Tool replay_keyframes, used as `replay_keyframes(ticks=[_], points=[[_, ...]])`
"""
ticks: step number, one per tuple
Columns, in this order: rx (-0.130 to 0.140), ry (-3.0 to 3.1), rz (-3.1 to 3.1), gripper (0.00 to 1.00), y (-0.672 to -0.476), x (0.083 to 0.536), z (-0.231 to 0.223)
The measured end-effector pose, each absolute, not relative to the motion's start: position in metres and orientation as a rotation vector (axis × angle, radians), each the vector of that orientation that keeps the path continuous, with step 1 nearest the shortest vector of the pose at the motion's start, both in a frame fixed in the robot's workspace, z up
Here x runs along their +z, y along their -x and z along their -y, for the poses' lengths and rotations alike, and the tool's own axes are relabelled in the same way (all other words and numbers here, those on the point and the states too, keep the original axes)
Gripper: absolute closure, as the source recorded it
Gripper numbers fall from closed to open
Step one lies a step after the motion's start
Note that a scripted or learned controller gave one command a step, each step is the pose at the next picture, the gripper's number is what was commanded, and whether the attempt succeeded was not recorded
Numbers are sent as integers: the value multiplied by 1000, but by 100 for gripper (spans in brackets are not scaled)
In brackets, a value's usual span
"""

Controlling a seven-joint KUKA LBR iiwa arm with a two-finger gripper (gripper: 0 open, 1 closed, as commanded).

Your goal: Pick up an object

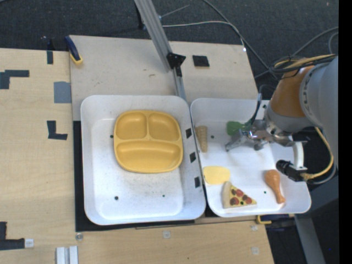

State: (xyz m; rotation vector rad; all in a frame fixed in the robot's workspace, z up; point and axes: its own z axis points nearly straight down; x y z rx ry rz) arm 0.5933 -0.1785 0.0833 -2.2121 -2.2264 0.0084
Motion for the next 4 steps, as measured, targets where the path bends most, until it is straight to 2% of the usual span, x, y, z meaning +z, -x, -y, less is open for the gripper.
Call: replay_keyframes(ticks=[1, 2, 4], points=[[3, 2209, 2235, 100, -597, 94, 175], [5, 2211, 2225, 100, -594, 132, 169], [3, 2213, 2228, 100, -602, 238, 167]])
